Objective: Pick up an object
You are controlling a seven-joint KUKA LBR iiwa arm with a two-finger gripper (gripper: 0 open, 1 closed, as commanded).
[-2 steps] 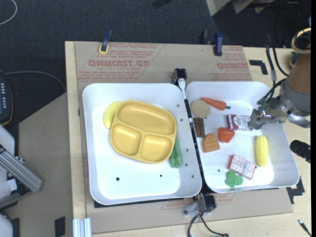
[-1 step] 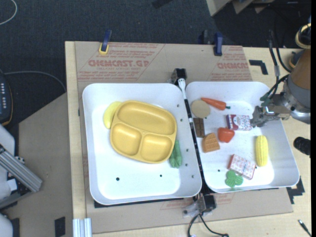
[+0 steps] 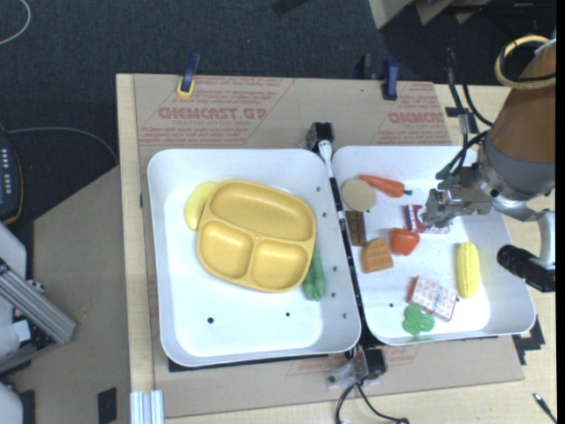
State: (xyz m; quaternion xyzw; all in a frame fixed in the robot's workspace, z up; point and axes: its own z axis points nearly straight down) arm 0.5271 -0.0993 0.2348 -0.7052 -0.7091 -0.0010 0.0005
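The arm (image 3: 521, 140) comes in from the right of the camera view and hangs over the upper right part of the right bin (image 3: 503, 321), with the end effector (image 3: 439, 212) low above the bin floor. Whether it is spread or closed cannot be told from this slanted look, and nothing can be made out in its grip. Just to its left, touching or very nearly so, lies a small red and white packet (image 3: 413, 216), partly covered by the metal of the tool. Below that packet sits a red tomato-like toy (image 3: 404, 241), and beside it to the left an orange waffle-textured piece (image 3: 377, 255). A dark brown bar (image 3: 356, 227) lies near the bin's left wall, under a round tan disc (image 3: 358, 193), and an orange carrot (image 3: 382, 185) lies slanted just right of the disc. Farther right, well apart from the tomato toy, a yellow corn cob (image 3: 468, 268) stands lengthwise up and down the view. Toward the lower edge a pink patterned packet (image 3: 433, 297) rests tilted, with a green leafy toy (image 3: 418, 321) just below it. The left bin (image 3: 177, 307) holds a large yellow divided plate (image 3: 256, 235), a yellow banana-like shape (image 3: 198, 203) peeking from under its upper left rim, and a green leafy piece (image 3: 313, 281) against its lower right edge. Both bins sit on a desk (image 3: 141, 148) covered with brown printed board.
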